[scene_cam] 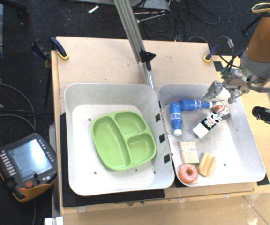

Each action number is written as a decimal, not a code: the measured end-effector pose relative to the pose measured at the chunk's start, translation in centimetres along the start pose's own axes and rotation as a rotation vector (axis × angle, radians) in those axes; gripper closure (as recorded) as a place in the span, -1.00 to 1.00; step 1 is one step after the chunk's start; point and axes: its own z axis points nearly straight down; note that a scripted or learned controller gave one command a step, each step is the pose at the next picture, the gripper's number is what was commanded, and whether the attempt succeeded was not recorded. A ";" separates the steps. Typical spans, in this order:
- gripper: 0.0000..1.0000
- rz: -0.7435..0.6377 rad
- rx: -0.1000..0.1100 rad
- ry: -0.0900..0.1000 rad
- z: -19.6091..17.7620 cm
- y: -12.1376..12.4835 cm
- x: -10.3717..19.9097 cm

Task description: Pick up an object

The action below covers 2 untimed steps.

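Observation:
My gripper [223, 93] hangs over the far part of the right bin [247, 139], open, with nothing between its fingers. Just below it in the view lie a small red-and-white can [221, 108] and a blue bottle [194, 105] on its side. A second blue bottle [175, 117] lies nearer the bin's left wall. A black-and-white carton [208, 123] rests beside the can. Toward the bin's near edge sit a checkered wafer [188, 151], a pink donut [188, 173] and a tan bun [206, 164].
The left bin [78, 102] holds a green divided plate [124, 139]. A grey metal pole [131, 25] slants down to the seam between the bins. A teach pendant [27, 165] lies off the bench at the left. Clamps sit at the bench's far corners.

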 end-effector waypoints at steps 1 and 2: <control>-1.00 -0.001 0.000 -0.001 0.0 0.0 0.0; -1.00 0.000 0.005 0.001 5.3 -0.6 0.9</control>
